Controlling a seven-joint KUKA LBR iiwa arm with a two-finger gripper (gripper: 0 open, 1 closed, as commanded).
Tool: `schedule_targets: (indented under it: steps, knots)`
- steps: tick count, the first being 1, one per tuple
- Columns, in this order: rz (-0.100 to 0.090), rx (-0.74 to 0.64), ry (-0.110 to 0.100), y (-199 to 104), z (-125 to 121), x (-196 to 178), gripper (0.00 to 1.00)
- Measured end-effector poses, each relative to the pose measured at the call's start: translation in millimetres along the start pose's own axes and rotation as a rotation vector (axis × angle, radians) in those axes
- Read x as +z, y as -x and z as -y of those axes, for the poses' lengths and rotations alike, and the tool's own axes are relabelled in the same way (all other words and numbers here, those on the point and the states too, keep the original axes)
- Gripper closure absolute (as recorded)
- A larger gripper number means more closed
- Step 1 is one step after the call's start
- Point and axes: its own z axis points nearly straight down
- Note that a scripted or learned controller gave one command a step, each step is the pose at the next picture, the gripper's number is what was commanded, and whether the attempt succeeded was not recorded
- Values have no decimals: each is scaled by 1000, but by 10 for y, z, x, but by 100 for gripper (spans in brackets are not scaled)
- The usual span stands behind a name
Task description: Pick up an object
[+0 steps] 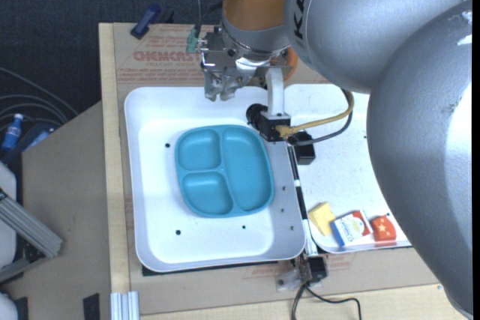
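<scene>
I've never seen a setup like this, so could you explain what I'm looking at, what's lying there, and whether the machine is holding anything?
One camera looks down at a slant on a bench. The big grey and orange shape is a robot arm reaching in from the right. Its hand hovers over the far edge of the left white bin, which contains a blue divided plate. The right bin has a yellow block and small red, white and blue packets at its near end. Nothing is visible between its fingers.

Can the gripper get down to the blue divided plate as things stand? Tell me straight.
Probably yes. The gripper is over the far end of the left bin, just beyond the blue divided plate, and nothing lies on or beside the plate. Its flat, shallow shape may be hard to grasp.
</scene>
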Motion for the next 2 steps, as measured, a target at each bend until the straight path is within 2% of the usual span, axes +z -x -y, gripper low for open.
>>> schedule_targets:
  steps: [1,2]
  knots:
    - [1,1,3,-119,-548,171,100]
    - [0,0,-1,-399,170,302,100]
